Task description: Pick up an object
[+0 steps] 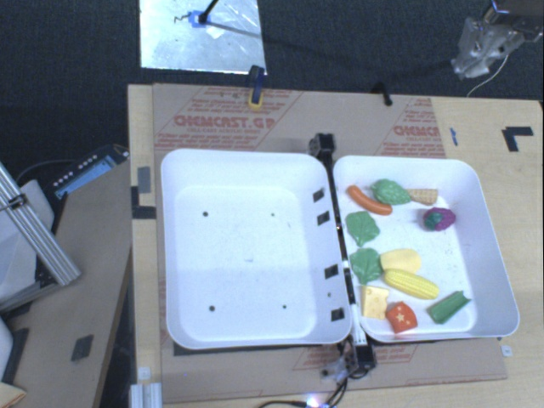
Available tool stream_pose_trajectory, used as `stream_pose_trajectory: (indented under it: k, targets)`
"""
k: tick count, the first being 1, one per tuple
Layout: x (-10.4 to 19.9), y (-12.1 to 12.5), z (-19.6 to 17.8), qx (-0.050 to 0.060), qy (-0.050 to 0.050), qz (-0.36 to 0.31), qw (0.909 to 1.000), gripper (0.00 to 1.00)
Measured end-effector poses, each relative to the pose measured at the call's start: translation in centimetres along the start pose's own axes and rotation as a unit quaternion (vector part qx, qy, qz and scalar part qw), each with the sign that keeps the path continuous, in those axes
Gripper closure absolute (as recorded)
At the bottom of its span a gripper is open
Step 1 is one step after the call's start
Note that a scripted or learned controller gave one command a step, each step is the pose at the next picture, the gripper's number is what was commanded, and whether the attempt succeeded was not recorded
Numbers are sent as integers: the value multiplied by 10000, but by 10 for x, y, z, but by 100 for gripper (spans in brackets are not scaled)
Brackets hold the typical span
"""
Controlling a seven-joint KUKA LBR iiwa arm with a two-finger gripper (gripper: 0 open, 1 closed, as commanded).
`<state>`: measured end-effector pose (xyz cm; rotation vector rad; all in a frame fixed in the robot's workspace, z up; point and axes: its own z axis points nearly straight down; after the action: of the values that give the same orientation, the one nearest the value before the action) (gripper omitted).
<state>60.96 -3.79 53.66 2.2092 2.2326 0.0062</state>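
The gripper [481, 51] hangs at the top right, off the bench and well apart from the right bin [486, 195]. Toy foods lie there: corn [411, 284], a red sausage [369, 200], a purple piece [439, 219], green pieces. The left bin [178, 177] sits alongside.

The single camera is fixed above the flat brown cardboard-covered bench [280, 113] and looks down on it at a slant, far enough to take in both shallow white plastic bins [246, 253] whole. The far side of the bench is at the top, with dark carpeted floor [68, 49] beyond it.
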Motion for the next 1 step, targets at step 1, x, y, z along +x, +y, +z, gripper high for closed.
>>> stream_pose_trajectory:
  k: [1]
  targets:
    - [-39,60,15,-10,-25,52,10000,100]
